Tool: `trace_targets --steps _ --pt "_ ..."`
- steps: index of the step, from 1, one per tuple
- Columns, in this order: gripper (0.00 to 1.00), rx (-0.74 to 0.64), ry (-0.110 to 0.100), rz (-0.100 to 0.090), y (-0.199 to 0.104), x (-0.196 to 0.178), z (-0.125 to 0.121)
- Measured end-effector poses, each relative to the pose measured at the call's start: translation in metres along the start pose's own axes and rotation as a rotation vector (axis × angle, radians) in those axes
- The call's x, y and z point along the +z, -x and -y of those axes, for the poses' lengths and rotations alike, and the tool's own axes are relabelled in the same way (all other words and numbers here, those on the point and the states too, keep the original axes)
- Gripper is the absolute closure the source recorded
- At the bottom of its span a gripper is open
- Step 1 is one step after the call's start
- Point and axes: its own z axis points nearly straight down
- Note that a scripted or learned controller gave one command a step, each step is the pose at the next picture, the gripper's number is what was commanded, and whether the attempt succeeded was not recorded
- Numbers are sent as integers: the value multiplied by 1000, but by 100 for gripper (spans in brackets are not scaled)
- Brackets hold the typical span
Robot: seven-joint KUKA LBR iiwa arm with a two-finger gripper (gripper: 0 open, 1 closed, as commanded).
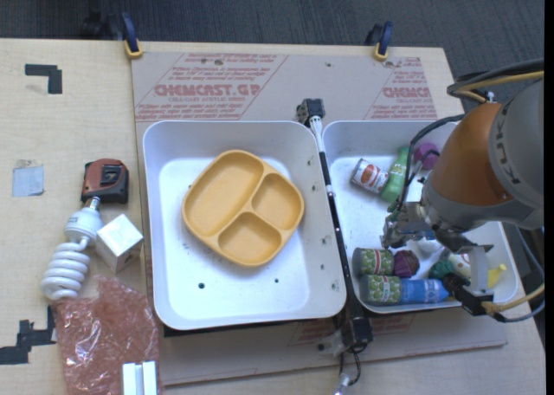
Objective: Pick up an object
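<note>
We judge the task as underway but not done: nothing has been lifted yet, as far as we can see. The arm [485, 159] reaches in over the right bin [342, 138], & the pincer [407, 230] sits low among the clutter there, just above the purple item [405, 263] & up-right of the two green-labelled cans [377, 274]. We can't tell whether the pincer is wide or narrow; the wrist hides too much, so no claim of a grasp from us.

Candidate objs, all placed rel. to the right bin: red-and-white can [370, 177] in its upper middle, green bottle [397, 175] touching that can's right side, blue bottle [424, 291] along the near wall just right of the lower can, a yellow bit [495, 275] near the right wall. Which one the program is after we can't say; the purple item or the cans look closest to the pincer.

Left of the right bin, the left bin [164, 237] holds a yellow divided plate [244, 207], well apart from the arm.

What's left, in our view: close on something, confirm it's held, then raise it clear of the bin. Tight packing at the near wall could make a clean grip hard.
</note>
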Motion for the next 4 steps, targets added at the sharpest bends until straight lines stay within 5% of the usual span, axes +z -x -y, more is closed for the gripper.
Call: trace_targets --steps 1,2,3,4 --pt "0 0 0 0 0 0 0" --pt "100 0 3 1 1 -10 -1" --pt "0 1 3 1 1 -10 -1" --pt "0 -1 -2 -1 -3 10 6"
